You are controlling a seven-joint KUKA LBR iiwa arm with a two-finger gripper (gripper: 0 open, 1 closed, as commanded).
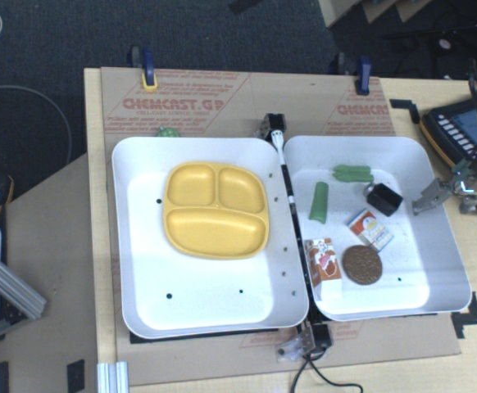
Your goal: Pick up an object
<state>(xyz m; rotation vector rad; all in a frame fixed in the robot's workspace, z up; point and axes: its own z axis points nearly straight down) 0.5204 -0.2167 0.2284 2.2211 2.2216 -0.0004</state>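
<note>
Bins are set side by side on a cardboard sheet (222,97) over the worktop, presumably so that loose things are kept within reach and cannot roll away. Nearest in the right bin (447,297), a brown disc (361,265) is laid flat, just beside a red-and-white packet (324,260) that lies against the bin's inner wall. A little further back a second small packet (371,229) is seen, printed in red and white and turned at an angle. Beyond it a black block (383,198) is found, tilted, with a green stick (319,202) lying lengthwise to its left and a shorter green piece (352,173) furthest back. All six are spread apart, so any one could be judged a fair candidate for picking; the black block lies closest to the gripper (432,198), which is held low over the right rim of that bin. Nothing is seen in it, and whether it is apart or together cannot be told. In the left bin (206,293) a yellow divided plate (216,210) is placed alone, well apart from the small things. At the far edge the sheet is pinned down by two clamps (147,68), likely to stop it shifting.
</note>
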